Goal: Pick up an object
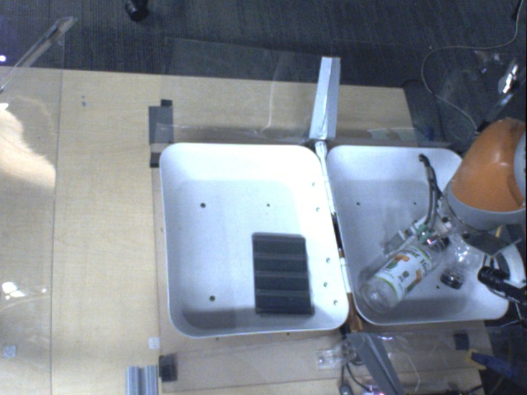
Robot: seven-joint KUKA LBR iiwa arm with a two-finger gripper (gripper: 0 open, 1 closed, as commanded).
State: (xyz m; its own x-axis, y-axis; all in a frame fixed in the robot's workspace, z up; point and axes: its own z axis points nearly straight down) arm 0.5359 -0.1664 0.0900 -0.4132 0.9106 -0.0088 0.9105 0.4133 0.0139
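Camera view, read from left to right: bare bench (90, 245), then the left bin (177, 220), then the right bin (362, 171), with the arm (492, 175) coming in from the right.

A dark ribbed block (282, 274) lies flat on the left bin's floor, near the front wall and right of middle. It is well apart from the gripper and nothing touches it.

A clear bottle (401, 276) with an orange and white label lies on its side in the right bin, slanting from the front left corner up toward the arm. The gripper (435, 230) sits at the bottle's upper end, right against it or just above it. The parts there are small and tangled with glare, so I cannot tell whether the gripper is wide, narrow or closed on anything.

My judgement is that the pick is not yet done: the bottle lies on the bin floor, not lifted. What is left is a firm grasp and a lift clear of the bin.

A smaller clear item (461, 262) lies just beside the bottle's upper end, under the wrist, and could crowd the grasp. The bottle is round and smooth and may roll or slip.
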